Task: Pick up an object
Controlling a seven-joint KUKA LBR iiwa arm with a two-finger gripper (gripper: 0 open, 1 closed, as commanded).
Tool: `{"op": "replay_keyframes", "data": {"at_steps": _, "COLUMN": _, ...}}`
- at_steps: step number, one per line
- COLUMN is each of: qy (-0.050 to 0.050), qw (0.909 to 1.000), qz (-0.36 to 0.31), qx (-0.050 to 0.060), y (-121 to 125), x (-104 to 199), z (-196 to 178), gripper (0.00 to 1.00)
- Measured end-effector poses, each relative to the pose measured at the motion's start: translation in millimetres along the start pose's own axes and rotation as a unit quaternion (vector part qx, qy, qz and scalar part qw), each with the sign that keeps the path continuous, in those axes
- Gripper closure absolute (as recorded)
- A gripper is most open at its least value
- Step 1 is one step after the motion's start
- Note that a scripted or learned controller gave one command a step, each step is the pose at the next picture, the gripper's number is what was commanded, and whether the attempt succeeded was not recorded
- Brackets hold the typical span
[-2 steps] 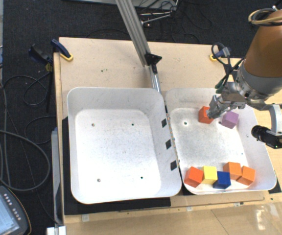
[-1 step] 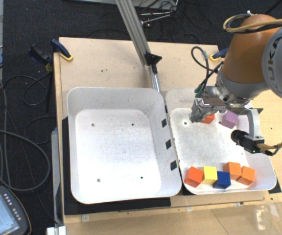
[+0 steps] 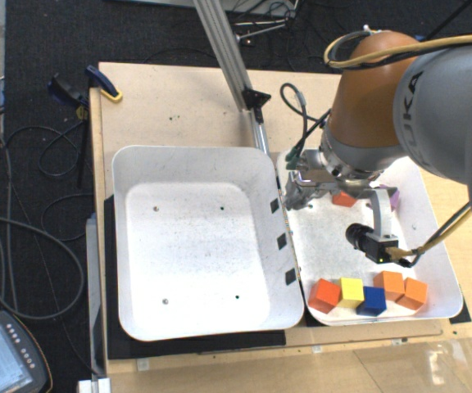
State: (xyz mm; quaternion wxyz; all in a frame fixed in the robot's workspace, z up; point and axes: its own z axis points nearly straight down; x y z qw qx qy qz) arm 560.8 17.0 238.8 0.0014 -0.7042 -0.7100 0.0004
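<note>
Hovering my gripper [image 3: 322, 188] over the right bin [image 3: 441, 301], finger state I cannot tell, I risk missing the orange block [image 3: 344, 198] beneath my wrist.

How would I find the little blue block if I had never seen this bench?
Look at the right bin, under the grey arm. Along its near edge sits a cluster of blocks; the blue block lies at the front, just right of the yellow block. It is the one blue piece among the orange blocks.

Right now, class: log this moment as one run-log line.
grey-and-orange arm: over right white bin | small coloured cubes: at its near edge | grip: unclear
</note>
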Motion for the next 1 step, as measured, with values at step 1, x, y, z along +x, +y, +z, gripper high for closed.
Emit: {"op": "replay_keyframes", "data": {"at_steps": 1, "qy": 0.000, "qw": 1.0000, "qz": 0.000, "qx": 0.000, "y": 2.9, "x": 54.5, "z": 12.7, "gripper": 1.00}}
